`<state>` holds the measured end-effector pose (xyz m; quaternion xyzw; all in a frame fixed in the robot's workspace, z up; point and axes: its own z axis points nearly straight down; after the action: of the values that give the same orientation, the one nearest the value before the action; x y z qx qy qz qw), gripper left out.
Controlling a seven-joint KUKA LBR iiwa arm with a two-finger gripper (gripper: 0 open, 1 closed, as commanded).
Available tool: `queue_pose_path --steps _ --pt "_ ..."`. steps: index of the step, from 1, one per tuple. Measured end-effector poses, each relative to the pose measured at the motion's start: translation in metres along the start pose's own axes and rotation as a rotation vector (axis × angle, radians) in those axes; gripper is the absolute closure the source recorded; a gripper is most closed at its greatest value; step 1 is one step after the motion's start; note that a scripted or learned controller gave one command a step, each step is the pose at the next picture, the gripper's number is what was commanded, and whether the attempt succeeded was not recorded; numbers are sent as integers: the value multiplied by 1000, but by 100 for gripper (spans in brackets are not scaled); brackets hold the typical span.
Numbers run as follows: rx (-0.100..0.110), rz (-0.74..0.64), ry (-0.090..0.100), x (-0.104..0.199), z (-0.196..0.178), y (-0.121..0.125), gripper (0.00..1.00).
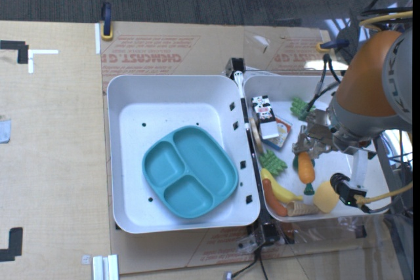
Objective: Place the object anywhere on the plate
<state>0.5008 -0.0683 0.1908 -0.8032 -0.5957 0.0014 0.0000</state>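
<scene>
Plate (190, 170): we see a teal three-compartment plate lying flat in the left bin (131, 98), tilted on its floor, nothing on it
Right bin (279, 83): we count a carrot (306, 168), a banana (281, 189), a red sausage-like piece (274, 203), a small carton with black and white print (264, 116), green leafy pieces (273, 162), a pale yellow cup (325, 197)
Pincer (311, 147): low over the right bin, at the end of the grey arm (367, 111) with its orange band; we cannot tell how far it is parted
Carrot: orange, standing on end, its top just under the pincer; we cannot tell whether it is gripped or merely beneath
Carrot versus plate: well apart, the carrot over the right bin, the bins' shared wall between them
Desk (46, 160): pale wood, cardboard under both bins
</scene>
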Motion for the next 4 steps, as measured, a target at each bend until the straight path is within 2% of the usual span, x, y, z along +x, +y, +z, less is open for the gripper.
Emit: queue_pose_path --steps 1,2,3,4 --pt "-1 41 1 88 -38 -50 100" --pt "-1 40 0 88 -38 -50 0" --pt "5 -218 0 96 0 -53 0" --pt "5 -218 -2 95 -8 -52 100"
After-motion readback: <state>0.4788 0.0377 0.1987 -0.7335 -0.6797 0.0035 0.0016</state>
